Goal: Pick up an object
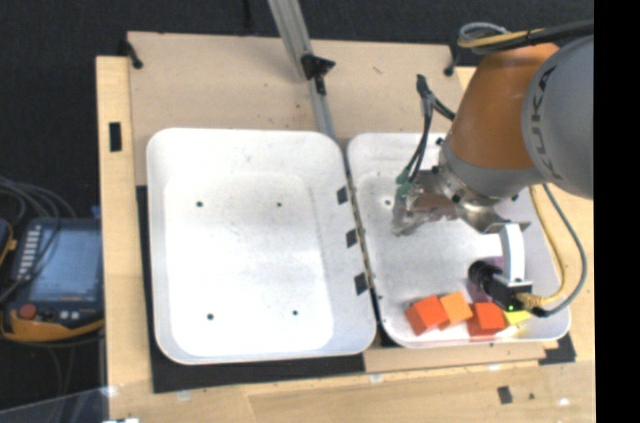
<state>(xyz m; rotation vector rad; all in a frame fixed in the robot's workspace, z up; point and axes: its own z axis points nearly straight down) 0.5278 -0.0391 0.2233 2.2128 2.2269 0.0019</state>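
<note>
The arm [520,121], grey with its orange band, reaches in from the right edge of the tabletop [250,71] and hangs over the right bin [385,161], covering much of that bin's far right part. Its gripper [408,211] points down toward the bin floor near the middle of the bin, a little toward the divider where the two bins meet; whether the fingers are apart or together cannot be told, since they read as a small dark and metallic cluster against the white floor, and nothing can be made out between them. The objects lie well apart from the gripper, gathered along the near edge of the right bin toward its near right corner: an orange block [428,313] sits furthest toward the divider, a lighter orange block [457,306] just beside it, then a red-orange block [487,317] next along, touching or nearly touching its neighbour. Just beyond these, toward the right wall, are a dark purple object [487,279] and a small green and yellow piece [516,315] at the bin's near right corner, both partly mixed with a yellow cable and a white bracket of the arm. The left bin [245,241] lies beside the right one, their walls meeting along the middle of the tabletop
</note>
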